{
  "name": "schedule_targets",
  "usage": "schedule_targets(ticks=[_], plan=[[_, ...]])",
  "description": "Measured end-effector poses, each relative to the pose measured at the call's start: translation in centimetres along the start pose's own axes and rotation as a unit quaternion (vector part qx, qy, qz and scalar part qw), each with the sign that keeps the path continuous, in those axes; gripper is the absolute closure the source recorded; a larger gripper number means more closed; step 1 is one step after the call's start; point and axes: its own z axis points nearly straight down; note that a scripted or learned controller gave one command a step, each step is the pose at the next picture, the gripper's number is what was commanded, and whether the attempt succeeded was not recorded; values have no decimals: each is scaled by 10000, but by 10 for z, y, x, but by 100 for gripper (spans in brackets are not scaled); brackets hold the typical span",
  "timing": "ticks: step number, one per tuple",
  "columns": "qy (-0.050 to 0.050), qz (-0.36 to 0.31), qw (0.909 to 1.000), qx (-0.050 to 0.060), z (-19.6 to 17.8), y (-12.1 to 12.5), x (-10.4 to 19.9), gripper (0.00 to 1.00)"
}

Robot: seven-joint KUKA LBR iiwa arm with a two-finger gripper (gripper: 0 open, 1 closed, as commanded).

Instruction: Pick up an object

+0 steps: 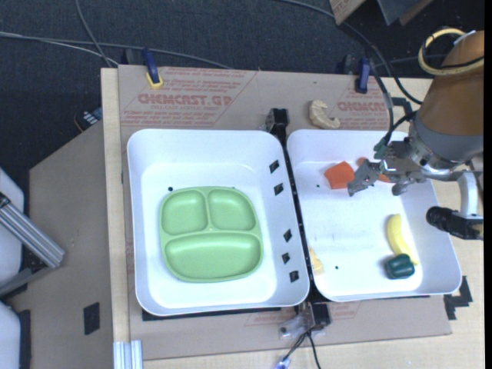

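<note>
Cardboard-topped surface point(192, 98) carries two white bins side by side; left bin point(142, 206) has a green divided plate point(211, 234), right bin point(346, 283) has an orange block point(337, 175), a yellow banana point(397, 234) and a dark green piece point(399, 266) touching the banana's near end. My arm point(453, 98) reaches in from the right, jaws point(369, 174) low over the right bin just beside the orange block. I can't tell how far they're open, nothing seen between them.

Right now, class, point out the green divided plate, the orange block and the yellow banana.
green divided plate point(211, 233), camera view, its large lower compartment.
orange block point(337, 175), camera view, middle of its top.
yellow banana point(397, 234), camera view, mid-body.
</note>
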Motion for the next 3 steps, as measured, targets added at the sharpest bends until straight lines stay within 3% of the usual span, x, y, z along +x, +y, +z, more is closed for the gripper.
schedule_targets(ticks=[1, 3], plan=[[-7, -13, 10000, -65, -6, 3, 0, 0], [-2, -9, 10000, -34, 100, 1, 6, 0]])
